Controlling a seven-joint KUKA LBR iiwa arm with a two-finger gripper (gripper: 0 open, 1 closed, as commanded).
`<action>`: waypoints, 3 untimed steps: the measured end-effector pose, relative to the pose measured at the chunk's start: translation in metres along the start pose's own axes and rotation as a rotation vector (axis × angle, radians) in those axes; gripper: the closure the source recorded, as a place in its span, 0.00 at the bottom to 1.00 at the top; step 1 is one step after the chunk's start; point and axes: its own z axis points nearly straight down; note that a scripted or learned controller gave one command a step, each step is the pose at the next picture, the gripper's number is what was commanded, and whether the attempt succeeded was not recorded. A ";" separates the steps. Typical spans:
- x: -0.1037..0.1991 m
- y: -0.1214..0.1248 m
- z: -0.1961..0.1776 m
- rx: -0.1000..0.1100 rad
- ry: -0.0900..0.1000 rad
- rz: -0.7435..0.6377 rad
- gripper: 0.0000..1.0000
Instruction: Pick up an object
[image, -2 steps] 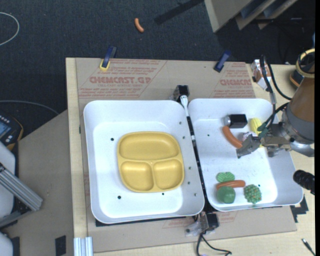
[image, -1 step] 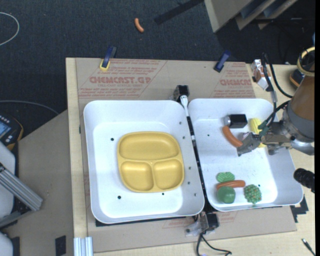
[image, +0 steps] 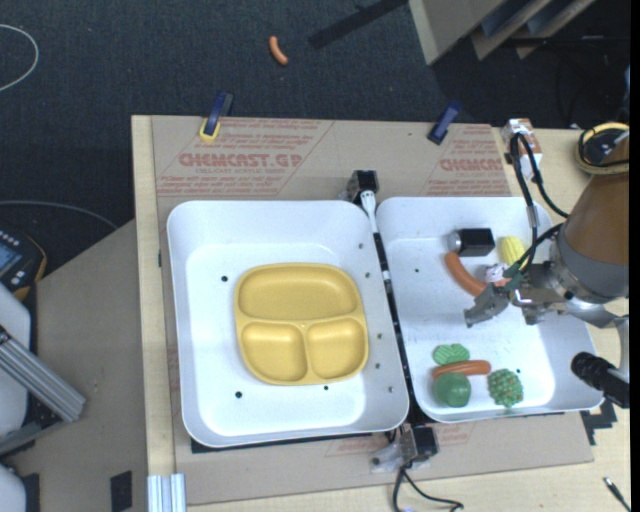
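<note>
- Hand (image: 487, 303) sits low over the middle of the right bin (image: 420, 385), reaching in from the right, and whether it is wide or narrow I cannot tell from this slant; nothing is visibly held
- Closest candidate is the orange sausage (image: 462, 272), lying just to the hand's far-left side on the bin floor, one end close to the hand
- That sausage looks like a light plastic toy: smooth, curved, likely slick, so it could roll or squirt out of a pinch; best taken across its narrow middle, not along its length
- Beyond it, a small black block (image: 474, 240) and a yellow corn piece (image: 512, 249) sit toward the far side of the bin; the block looks stiff and flat-sided, an easy squeeze
- Near edge of the same bin holds a cluster: a green leafy piece (image: 450, 353), a green round piece (image: 453, 390) with a thin orange-red piece (image: 462, 368) lying between them, and a knobbly green piece (image: 505, 386) to the right
- Those are packed together, touching or nearly so, so a clean pick there looks harder
- Left bin (image: 190, 300) carries a yellow divided plate (image: 300, 322), well apart from the hand
- My read: nothing lifted yet, the sausage is the natural target
</note>
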 end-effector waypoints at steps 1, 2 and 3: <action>0.006 -0.006 0.061 0.002 0.001 -0.001 0.00; 0.001 0.001 0.117 -0.001 0.001 0.000 0.00; 0.001 0.000 0.122 -0.002 0.000 0.000 0.00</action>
